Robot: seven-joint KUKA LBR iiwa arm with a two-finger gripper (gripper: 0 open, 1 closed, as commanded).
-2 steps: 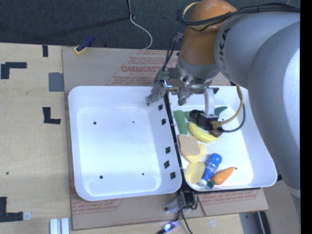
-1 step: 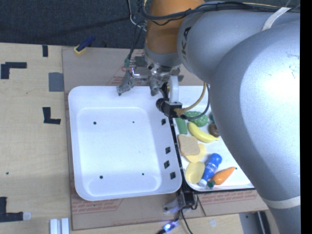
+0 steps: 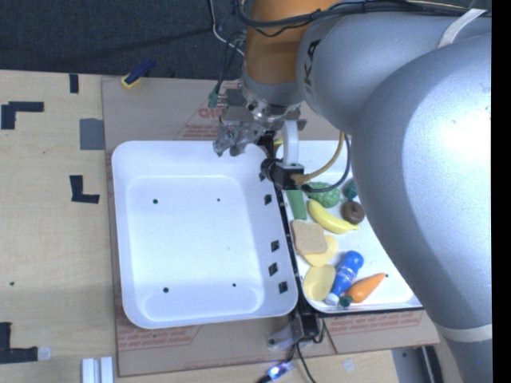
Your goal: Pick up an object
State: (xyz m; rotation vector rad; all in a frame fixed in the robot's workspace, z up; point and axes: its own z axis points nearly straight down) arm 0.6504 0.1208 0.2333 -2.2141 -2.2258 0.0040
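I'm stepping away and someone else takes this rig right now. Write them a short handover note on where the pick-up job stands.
End effector: sits over the far rim of the left bin, near the divide between the bins. Whether it is open or shut cannot be told, and nothing is seen held in it.

Objects: all lie in the right bin: banana, bread slice, blue bottle, carrot, a green item, a small brown item.

Done: no pick visible yet.

Left: move the end effector over the right bin, grasp one object, lift it.

The arm (image 3: 415,134) hides most of the right bin (image 3: 399,298).
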